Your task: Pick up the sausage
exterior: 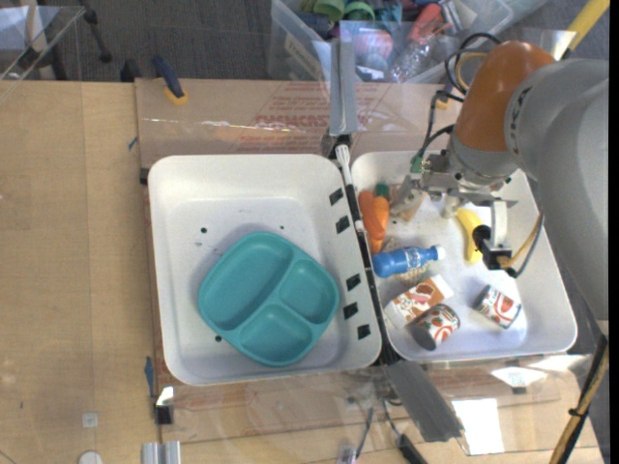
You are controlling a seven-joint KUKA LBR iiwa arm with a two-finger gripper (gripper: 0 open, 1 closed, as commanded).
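Note:
An orange-red, elongated piece that looks like the sausage lies along the left wall of the right bin, with a darker stub at its far end. My gripper hangs low over the back of that bin, just right of the piece's far end and close to it. The grey wrist and orange band rise above it and hide the bin floor behind. Nothing shows as held.
The right bin also holds a blue bottle, a yellow banana-like piece, a small carton and two red-and-white cans. A teal divided plate lies in the left bin. A clear tub of toys stands behind.

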